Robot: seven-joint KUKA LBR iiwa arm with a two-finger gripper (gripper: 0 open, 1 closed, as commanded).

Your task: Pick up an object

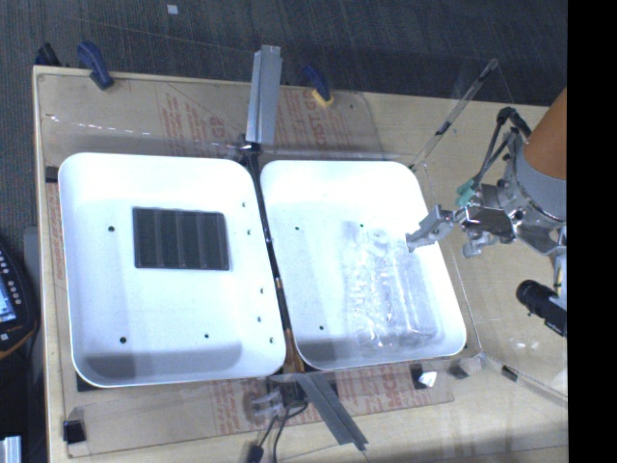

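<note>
Hovering at right bin (289, 258) edge, fingers (424, 231) near clear plastic object (386, 287).

Wide open floor across the left bin (87, 258) around that dark ribbed panel (180, 238). The right bin (308, 258) offers bare room on its left half; a clear plastic bag (388, 292) crowds the right side.

Dark ridged block (181, 238) lies in left bin (87, 345); blue clamps (94, 64) grip the bench edge.
</note>
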